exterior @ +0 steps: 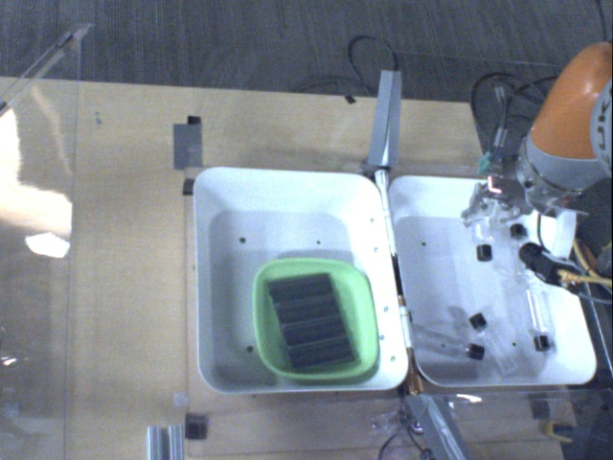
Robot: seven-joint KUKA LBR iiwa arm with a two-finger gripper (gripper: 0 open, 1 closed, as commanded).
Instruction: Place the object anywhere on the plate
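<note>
Here, left bin (pixel 215 286): green plate (pixel 313 320) holding 1 dark ridged block (pixel 309 322).
Right bin (pixel 436 257), beside plate: clear tubes (pixel 539 318).
Gripper (pixel 498 199): spread or pressed together, can't tell.

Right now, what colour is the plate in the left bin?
Light green plate, holding a dark ridged object; camera view.

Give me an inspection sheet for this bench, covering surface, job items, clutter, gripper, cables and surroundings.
Surface: wooden bench bearing left bin and right bin.
Job's things: green plate in left bin, with a dark ridged block on it.
Clutter: small clear black-capped pieces in right bin.
Gripper: gripper over right bin's far edge; finger state unclear.
Cables: black cables beyond the bins.
Surroundings: dark carpet.
</note>
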